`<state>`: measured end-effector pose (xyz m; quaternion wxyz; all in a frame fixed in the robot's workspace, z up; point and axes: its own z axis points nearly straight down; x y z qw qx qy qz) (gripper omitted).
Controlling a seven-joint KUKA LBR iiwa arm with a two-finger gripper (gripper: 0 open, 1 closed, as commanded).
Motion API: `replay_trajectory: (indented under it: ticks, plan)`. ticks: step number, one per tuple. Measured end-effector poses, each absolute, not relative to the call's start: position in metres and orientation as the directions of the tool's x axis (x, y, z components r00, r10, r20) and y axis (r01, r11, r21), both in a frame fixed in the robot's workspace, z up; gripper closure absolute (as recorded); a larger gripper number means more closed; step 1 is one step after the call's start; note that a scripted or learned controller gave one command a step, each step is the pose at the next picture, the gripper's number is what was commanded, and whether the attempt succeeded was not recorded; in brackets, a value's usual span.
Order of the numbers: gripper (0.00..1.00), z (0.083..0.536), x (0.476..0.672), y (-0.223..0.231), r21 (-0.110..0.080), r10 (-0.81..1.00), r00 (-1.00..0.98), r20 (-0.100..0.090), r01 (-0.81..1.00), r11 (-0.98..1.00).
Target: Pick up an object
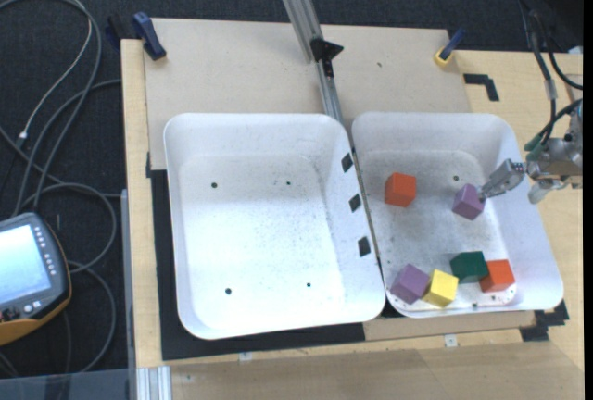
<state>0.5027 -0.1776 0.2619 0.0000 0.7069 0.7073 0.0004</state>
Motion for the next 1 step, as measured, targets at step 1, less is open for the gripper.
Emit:
replay_trajectory:
  ticks: [1]
  plan:
    - [0.00,0.1379,0.5501,-0.1070,-0.008,1.000,-0.006,0.005,1.000,0.006]
